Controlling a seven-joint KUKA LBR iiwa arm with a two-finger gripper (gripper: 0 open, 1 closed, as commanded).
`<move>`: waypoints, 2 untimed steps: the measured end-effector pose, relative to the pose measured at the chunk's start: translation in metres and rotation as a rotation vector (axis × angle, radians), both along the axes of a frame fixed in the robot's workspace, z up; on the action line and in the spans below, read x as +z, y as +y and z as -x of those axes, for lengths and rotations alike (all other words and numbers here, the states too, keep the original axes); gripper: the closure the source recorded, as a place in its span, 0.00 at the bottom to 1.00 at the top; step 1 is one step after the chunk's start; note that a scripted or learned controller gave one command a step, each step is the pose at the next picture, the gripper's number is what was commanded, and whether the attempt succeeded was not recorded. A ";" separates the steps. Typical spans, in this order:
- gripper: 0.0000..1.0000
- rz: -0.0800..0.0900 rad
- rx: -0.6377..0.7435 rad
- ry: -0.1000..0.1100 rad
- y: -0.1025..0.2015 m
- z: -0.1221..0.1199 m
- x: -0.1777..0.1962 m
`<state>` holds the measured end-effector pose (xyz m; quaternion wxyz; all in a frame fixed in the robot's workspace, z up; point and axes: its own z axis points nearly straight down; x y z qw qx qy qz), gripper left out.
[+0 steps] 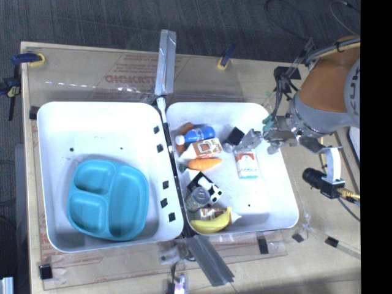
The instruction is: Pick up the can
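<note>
From my remote station, the tool [250, 141], its grip state indiscernible, hovers in the right bin [278, 192] well apart from the can [199, 196], wedged among clutter above a banana [211, 223], risking a mis-grab.

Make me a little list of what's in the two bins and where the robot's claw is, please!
left bin: blue divided plate
right bin: can, banana, carrot, blue bottle, small carton, black-and-white toy, red-and-white box, small black object
can's spot: near the divider, upright, just above the banana
gripper: over the right bin's upper part, beside the small black object, away from the can
can picked up: not yet
</note>
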<state>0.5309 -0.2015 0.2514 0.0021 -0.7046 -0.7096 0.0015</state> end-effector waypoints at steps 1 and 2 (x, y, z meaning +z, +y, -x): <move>0.00 0.001 -0.079 -0.002 0.074 0.034 -0.141; 1.00 0.004 -0.076 -0.001 0.072 0.034 -0.131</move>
